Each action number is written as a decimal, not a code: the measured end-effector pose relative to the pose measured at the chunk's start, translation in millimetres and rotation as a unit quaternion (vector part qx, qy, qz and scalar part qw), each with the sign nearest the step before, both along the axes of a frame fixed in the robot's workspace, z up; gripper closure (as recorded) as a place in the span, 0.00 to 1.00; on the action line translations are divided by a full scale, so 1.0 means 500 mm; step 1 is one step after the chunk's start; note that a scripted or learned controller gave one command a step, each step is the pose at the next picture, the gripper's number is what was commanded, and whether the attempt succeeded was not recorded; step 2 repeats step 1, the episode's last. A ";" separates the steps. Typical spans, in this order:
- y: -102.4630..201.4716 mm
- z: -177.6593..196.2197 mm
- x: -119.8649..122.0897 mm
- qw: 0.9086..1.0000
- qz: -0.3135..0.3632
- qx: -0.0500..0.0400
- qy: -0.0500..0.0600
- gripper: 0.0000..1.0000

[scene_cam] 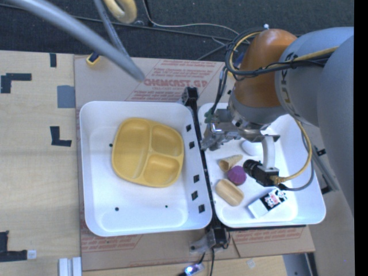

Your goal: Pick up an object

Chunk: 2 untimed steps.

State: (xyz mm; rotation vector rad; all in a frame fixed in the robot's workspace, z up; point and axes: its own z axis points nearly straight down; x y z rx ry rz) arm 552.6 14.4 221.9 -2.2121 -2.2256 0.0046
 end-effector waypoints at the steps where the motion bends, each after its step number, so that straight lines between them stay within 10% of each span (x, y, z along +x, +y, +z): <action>1: 0.115 -0.019 0.019 1.000 0.000 0.000 -0.001 1.00; 2: 0.115 -0.019 0.019 1.000 0.000 0.000 -0.001 1.00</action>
